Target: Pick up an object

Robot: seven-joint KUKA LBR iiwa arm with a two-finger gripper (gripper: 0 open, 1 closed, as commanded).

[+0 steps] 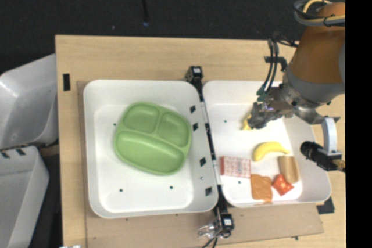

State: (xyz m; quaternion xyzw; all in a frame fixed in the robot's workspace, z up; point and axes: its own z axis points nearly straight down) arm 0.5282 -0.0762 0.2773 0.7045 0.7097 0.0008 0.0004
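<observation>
One camera looks down at a slant from above the bench (145, 55); both bins (93, 194) fit in frame. The arm (317, 61) enters from the right.

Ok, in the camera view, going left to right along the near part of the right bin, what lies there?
Red-and-white packet → orange block → small red piece. The yellow banana and the tan roll overlap these in left-right position, so I leave them out.

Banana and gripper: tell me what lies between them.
Bare white bin floor in the camera view; nothing sits between the gripper and the banana.
</observation>
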